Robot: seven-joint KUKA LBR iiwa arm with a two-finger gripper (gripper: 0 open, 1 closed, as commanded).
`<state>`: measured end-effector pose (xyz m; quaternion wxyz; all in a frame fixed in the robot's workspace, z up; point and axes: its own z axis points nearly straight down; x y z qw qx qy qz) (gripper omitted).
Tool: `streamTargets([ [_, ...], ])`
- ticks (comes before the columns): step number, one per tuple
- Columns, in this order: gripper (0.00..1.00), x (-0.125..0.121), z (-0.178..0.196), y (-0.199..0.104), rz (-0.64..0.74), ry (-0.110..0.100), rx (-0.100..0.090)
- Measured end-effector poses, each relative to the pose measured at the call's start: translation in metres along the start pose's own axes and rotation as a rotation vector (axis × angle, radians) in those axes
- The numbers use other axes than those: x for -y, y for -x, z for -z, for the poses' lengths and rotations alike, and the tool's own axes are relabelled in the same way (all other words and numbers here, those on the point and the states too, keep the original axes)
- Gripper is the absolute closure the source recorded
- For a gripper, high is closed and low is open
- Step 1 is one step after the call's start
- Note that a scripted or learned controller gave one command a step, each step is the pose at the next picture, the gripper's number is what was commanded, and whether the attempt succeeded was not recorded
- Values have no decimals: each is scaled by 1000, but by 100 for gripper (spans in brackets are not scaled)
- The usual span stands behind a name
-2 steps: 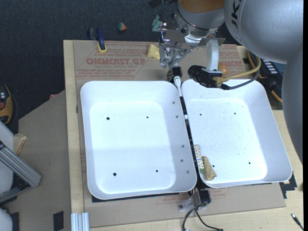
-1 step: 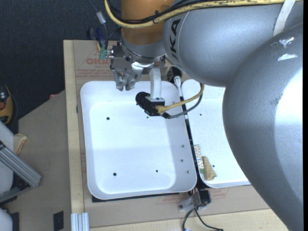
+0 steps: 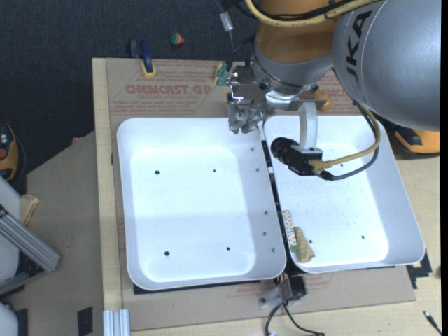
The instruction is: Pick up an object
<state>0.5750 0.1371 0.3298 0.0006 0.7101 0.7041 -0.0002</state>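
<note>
The single fixed camera looks down at a slant on both white bins point(image 3: 140, 208); the arm point(image 3: 392, 47) enters from the right.

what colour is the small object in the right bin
Tan or beige, with a speckled look, in the camera view.

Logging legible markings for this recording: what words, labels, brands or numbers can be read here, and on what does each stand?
"CHEMCAST GP", red print, repeated faintly along the brown board under the bins; the last letters are unsure.
"KA", black letters, on the arm's grey shell, cut off at the orange band.
Fainter red print further along the board is too blurred to read.
</note>
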Motion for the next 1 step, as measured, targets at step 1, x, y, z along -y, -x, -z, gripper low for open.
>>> streamTargets([
  [1, 100, -1, -74, -73, 15, -10, -1],
])
